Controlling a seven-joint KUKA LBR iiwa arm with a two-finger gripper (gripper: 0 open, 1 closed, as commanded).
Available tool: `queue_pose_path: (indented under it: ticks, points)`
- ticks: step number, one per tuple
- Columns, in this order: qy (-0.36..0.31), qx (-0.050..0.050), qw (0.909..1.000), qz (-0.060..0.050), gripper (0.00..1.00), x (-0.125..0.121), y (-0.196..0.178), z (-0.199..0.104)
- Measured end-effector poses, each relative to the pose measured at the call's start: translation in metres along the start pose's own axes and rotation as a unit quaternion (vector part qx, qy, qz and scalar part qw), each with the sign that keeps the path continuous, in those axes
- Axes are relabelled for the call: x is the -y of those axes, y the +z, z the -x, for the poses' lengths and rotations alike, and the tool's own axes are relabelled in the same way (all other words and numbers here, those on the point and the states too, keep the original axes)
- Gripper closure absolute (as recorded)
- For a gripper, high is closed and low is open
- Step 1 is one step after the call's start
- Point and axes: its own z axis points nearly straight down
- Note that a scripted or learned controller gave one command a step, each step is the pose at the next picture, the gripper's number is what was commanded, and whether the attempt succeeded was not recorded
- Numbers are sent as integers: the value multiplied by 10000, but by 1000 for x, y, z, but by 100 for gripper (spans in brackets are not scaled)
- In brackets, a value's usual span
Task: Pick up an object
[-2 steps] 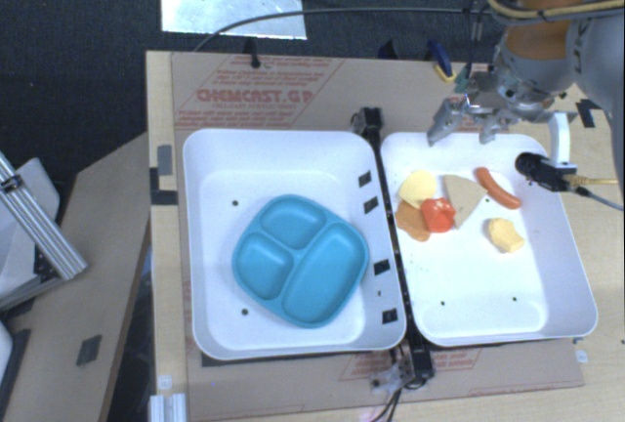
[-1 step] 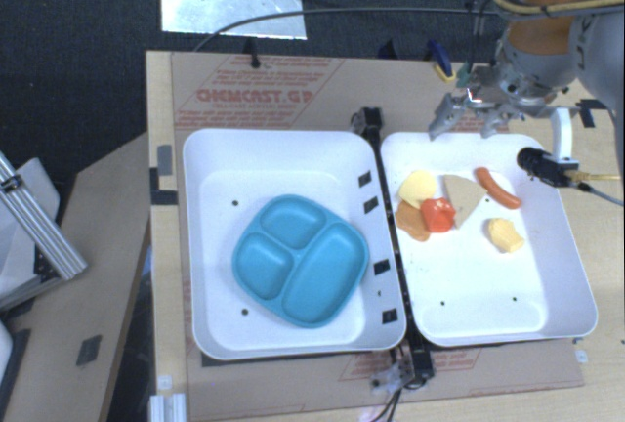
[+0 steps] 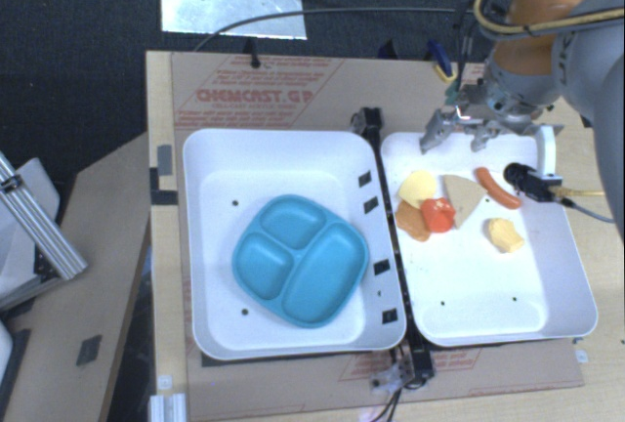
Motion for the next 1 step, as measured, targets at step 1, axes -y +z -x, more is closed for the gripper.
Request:
queue_pose_path:
  ticks: [1]
  points:
    - [6,-1,10000,-6,0,7,58,5]
